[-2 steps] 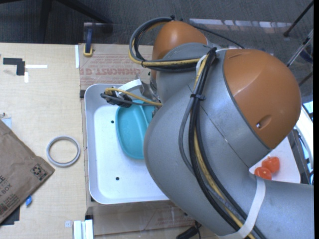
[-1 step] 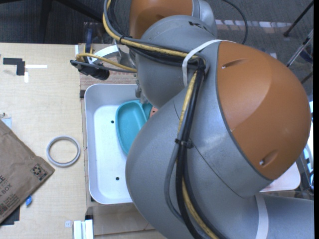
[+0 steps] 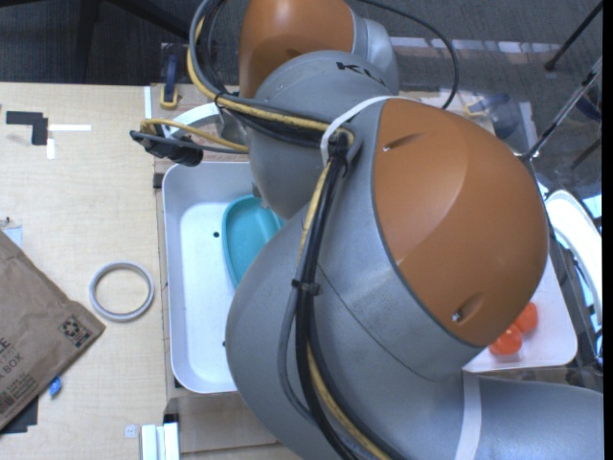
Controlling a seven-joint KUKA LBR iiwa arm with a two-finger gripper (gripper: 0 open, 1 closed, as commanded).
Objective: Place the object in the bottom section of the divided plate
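The arm (image 3: 383, 286) looms closest to the lens: a broad, smooth grey casing with a glossy orange domed cap (image 3: 455, 214), and black and yellow cables (image 3: 316, 247) strapped along its flank. It covers the working end, so whether the gripper is released, clenched or grasping cannot be told, and places are given from the arm instead. Below its left flank lies a white bin (image 3: 177, 257) with rounded corners and a low, smooth wall; bare floor runs along that wall. A teal plate (image 3: 251, 242), smooth and curved at the rim, shows partly from under the casing; its sections are hidden. At the arm's right, small round orange pieces (image 3: 512, 333) rest in a corner of the second white bin (image 3: 551, 348), well apart from the plate. Left of the bins, the pale wooden bench (image 3: 77, 199) bears a grey tape ring (image 3: 122, 289) and a flat cardboard sheet (image 3: 38, 324). Farthest, a second orange cap (image 3: 287, 22) rises over dark carpet (image 3: 86, 27).
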